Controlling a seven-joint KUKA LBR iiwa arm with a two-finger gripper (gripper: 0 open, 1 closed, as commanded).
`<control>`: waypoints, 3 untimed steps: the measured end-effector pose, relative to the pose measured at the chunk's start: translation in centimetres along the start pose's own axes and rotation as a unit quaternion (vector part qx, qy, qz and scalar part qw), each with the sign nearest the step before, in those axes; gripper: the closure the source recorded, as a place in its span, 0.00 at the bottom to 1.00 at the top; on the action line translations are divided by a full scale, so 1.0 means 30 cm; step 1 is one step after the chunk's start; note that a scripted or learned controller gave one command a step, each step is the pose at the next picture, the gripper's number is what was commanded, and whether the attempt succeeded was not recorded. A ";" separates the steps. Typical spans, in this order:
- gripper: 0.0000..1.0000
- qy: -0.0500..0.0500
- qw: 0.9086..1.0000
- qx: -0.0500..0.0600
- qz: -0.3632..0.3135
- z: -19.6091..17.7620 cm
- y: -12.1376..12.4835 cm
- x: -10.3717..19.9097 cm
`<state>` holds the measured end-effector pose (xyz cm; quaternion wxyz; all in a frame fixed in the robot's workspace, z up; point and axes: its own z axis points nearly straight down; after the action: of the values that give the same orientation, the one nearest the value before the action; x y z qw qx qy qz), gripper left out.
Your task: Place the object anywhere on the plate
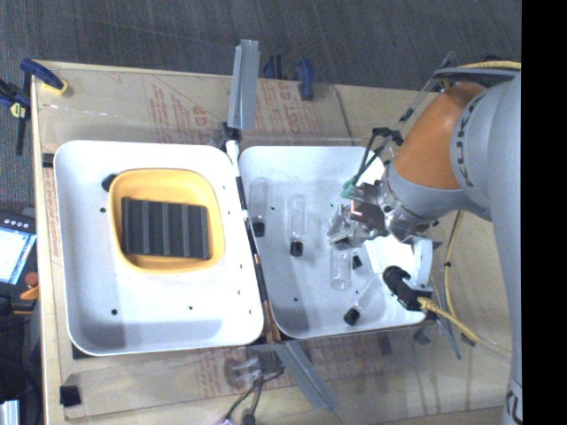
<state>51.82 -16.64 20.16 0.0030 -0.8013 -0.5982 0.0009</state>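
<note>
On the wooden counter (168,96) sit two shallow white bins side by side. The left white bin (80,308) carries a yellow, rounded-square plate (166,184) with a dark ribbed panel (166,227) in its centre. The right white bin (310,312) holds several clear plastic test tubes with black caps: one clear tube (258,204) lies close to the bin's left wall with its cap toward the near side, a second clear tube (296,224) lies just to its right, also roughly upright in the picture, and a third clear tube (340,268) lies further right, directly below the arm's working end. A separate small black cap-like piece (352,315) rests near the bin's front edge. The grey arm with the orange band (434,144) reaches in from the right, and its two-finger hand (347,230) is low over the right bin, just above or touching the upper end of the third tube; its shape is cluttered, and whether it is clenched, released or grasping anything cannot be told. All the tubes are in the right bin, well apart from the plate. Blue clamps (42,74) grip the counter's far-left corner.
</note>
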 end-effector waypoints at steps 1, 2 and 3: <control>1.00 -0.001 1.000 -0.001 0.004 -0.191 0.052 0.275; 1.00 -0.001 0.981 0.000 -0.192 -0.012 0.168 0.502; 1.00 -0.002 0.952 0.001 -0.306 0.011 0.066 0.507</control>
<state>58.03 -2.63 19.84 0.0027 -0.5794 -0.8150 0.0017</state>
